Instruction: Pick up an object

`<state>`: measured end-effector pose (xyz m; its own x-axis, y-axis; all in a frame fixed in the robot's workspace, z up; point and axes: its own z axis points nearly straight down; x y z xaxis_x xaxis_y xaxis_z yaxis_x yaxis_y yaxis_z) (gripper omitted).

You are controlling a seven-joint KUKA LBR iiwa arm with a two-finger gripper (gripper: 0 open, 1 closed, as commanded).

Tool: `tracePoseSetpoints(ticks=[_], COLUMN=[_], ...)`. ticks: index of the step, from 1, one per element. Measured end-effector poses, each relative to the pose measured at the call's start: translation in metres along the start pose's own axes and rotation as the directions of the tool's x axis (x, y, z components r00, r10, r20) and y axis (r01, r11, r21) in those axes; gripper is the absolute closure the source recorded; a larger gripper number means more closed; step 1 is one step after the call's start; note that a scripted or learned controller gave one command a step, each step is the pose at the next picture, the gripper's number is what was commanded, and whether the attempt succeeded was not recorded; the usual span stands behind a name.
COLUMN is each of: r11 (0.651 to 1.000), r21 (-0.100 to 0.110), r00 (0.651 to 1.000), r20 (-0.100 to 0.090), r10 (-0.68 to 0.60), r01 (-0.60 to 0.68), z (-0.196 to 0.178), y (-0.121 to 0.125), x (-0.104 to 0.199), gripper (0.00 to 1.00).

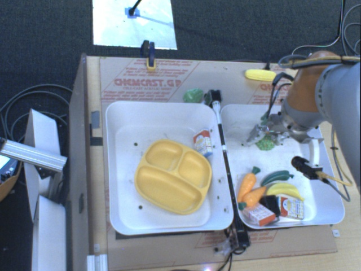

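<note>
You see the claw (pixel 260 133) low in the right white bin (pixel 338 208), centre-right of frame, touching a small green leafy toy (pixel 265 144); open or shut, cannot tell.

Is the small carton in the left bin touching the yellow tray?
Touching: in the camera view the carton sits against the yellow tray's upper right rim, no gap.

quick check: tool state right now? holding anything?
Tool: down in the right bin, at a green toy vegetable. Open or closed: cannot be told; a hold on it can't be confirmed.
</note>
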<state>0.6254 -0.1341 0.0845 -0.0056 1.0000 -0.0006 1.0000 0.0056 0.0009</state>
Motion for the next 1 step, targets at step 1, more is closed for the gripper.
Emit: tracePoseSetpoints(ticks=[1], r11=[1.0], r21=[-0.005], r00=[1.0], r20=[0.001], r10=[-0.002], r01=[0.002], z=[-0.0117], y=[0.0017], x=[-0.0009], gripper=[1.0])
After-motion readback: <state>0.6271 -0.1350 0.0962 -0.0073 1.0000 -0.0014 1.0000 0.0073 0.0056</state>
